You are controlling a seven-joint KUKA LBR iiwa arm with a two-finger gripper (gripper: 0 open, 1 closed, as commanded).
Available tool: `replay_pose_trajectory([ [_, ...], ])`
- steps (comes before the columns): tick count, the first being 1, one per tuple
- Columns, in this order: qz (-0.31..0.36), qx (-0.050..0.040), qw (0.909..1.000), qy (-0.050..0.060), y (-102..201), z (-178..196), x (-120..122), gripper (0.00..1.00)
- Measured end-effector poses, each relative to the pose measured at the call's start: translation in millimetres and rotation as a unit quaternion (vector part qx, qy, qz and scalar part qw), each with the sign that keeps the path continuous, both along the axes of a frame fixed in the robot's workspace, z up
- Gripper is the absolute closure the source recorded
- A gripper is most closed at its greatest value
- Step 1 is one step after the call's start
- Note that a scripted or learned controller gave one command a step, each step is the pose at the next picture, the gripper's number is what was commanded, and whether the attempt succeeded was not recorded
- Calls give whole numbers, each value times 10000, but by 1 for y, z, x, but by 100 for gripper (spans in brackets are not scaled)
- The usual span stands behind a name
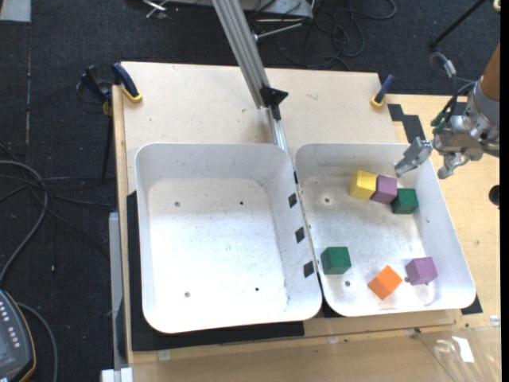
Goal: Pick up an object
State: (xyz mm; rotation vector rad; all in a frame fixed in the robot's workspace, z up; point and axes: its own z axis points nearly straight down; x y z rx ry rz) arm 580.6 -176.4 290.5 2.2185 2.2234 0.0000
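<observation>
Hovering over the right bin's (445, 213) far corner, the gripper (433, 159) held nothing, jaws spread wide. Below sat a yellow block (363, 185), purple block (386, 189) and green block (405, 201), touching; descending might nudge them apart.

Six small blocks sit in the right-hand bin (449, 237). Up around 1 o'clock, a yellow block (363, 185), purple block (386, 189) and green block (405, 200) huddle touching. Down at 6, another green cube (336, 259), an orange cube (386, 282) and a purple cube (421, 270).
</observation>
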Motion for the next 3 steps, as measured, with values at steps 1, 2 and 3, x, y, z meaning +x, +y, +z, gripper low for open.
replay_pose_trajectory([
  [1, 15, 5, 10000, 21, 32, -134, 71, 0],
  [2, 8, -30, 9999, -103, 11, -171, 85, 0],
  [3, 7, -70, 9998, -204, -8, -183, 83, 0],
])
